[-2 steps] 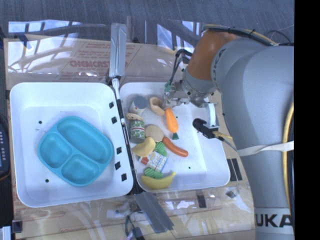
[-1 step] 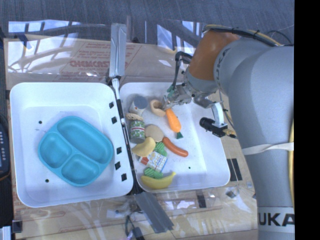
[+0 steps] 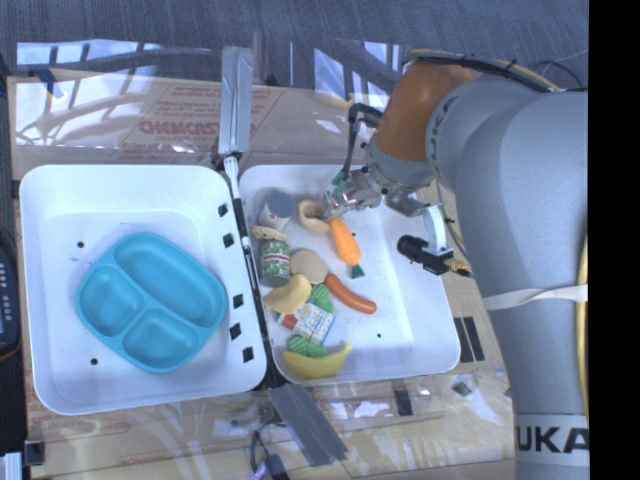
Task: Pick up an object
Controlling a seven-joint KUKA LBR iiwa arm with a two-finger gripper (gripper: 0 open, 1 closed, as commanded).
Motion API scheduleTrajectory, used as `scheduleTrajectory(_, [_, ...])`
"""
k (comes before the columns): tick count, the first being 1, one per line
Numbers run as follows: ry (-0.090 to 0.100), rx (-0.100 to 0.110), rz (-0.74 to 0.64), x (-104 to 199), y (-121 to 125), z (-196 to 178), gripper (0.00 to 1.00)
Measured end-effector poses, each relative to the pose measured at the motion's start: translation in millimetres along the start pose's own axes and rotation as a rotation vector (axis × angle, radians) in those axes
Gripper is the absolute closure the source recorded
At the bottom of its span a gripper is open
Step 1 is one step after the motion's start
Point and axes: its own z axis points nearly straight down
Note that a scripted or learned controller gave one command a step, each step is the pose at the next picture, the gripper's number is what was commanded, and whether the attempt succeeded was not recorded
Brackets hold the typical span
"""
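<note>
Arm [image 3: 500, 168] bends over right bin [image 3: 420, 308], pincer [image 3: 335, 200] above carrot [image 3: 345, 241].

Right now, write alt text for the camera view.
A grey robot arm's gripper hovers over the right white bin, crowded with toy food including an orange carrot and yellow banana. The left white bin holds a blue divided plate.

Arm body [image 3: 520, 218]: broad, smooth, rounded grey casing
Band [image 3: 415, 118]: orange, curved, above the wrist
Cable [image 3: 480, 65]: thin and dark, running over the top of the orange band
Lettering [image 3: 550, 438]: dark "UKA" on the lower casing
Gripper [image 3: 340, 196]: small metallic parts, detail perhaps too blurred to make out
Black attachment [image 3: 425, 253]: beside the wrist
</note>
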Motion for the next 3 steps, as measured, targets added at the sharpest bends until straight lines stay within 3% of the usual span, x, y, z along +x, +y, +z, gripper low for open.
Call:
scheduleTrajectory(1, [0.002,0.002,-0.421,2.5,0.3,-4.2,1.0])
scheduleTrajectory(2, [0.003,0.005,-0.247,30.3,5.1,0.4,1.0])
scheduleTrajectory(3, [-0.001,-0.002,-0.197,21.0,4.6,0.2,1.0])
